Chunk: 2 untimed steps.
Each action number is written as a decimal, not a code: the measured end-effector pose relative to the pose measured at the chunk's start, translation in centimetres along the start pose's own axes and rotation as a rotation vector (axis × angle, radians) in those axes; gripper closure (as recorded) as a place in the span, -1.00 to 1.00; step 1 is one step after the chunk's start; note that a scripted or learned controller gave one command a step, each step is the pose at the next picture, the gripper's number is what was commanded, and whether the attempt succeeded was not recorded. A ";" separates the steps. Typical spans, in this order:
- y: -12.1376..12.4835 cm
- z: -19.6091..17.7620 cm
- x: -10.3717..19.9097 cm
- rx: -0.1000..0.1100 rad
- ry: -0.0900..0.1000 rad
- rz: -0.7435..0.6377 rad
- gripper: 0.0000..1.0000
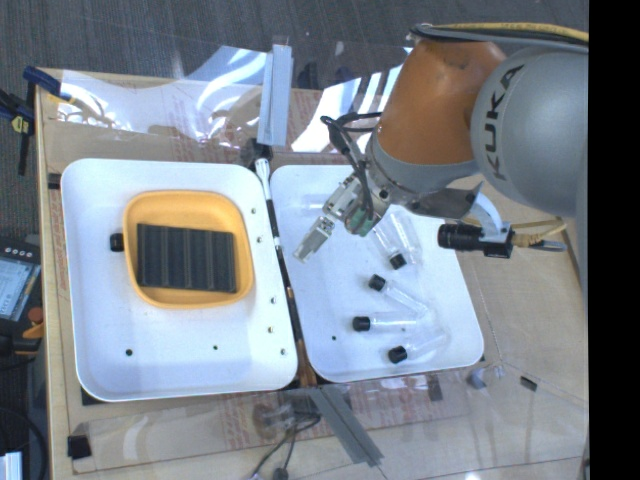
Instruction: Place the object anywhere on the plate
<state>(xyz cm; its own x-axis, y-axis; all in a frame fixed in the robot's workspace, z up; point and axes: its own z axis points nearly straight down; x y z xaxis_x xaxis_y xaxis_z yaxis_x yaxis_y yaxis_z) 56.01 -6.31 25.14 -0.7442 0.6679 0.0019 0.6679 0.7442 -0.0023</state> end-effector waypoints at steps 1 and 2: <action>0.1 4.0 -3.9 0.000 0.000 -0.329 -1.00; 1.6 -0.4 -1.8 -0.003 -0.004 -0.357 -1.00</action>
<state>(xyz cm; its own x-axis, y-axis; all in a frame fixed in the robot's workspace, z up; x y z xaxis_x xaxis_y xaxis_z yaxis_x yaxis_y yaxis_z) 58.42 -6.32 25.58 -0.9308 0.3656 -0.0016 0.3656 0.9308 0.0003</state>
